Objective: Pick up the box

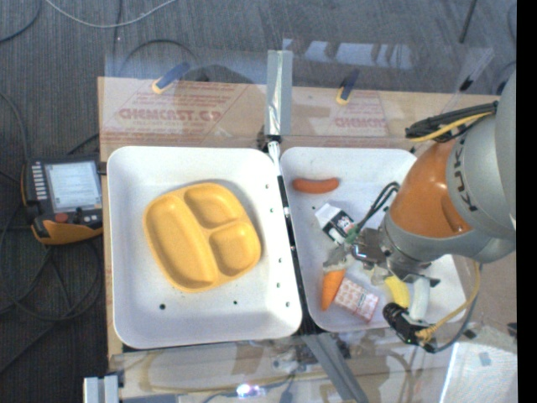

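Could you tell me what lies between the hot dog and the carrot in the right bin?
In the camera view, a small black and white item lies between the hot dog and the carrot; the rest is bare bin floor.

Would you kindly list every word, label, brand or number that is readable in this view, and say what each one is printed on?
"CHEMCAST", in red, on the protective paper of the clear sheet behind the left bin; the smaller print with it is too blurred to read.
Fainter red print on the sheet behind the right bin: too blurred to read.
"KU", black letters on the arm's orange band; the rest is cut off.
The small pink box, the black-and-white packet and the handheld screen: print too small to read.
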`<state>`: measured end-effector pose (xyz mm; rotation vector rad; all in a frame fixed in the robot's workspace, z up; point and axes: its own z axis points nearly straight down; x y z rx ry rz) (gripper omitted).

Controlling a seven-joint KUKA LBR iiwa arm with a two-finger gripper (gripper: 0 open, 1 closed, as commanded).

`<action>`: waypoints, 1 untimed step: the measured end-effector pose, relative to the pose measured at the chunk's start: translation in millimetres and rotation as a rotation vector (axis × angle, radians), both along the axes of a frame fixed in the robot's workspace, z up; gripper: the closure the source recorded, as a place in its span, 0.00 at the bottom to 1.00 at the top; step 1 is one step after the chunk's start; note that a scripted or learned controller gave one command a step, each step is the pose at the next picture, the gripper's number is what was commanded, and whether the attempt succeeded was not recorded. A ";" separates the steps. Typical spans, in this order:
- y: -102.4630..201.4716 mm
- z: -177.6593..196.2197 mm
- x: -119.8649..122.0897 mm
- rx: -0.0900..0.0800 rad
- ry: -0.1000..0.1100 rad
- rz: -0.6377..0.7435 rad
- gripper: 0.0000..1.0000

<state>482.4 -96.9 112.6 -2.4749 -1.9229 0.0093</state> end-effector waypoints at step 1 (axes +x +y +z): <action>-56.5 9.8 0.4 -0.001 -0.002 -0.016 0.00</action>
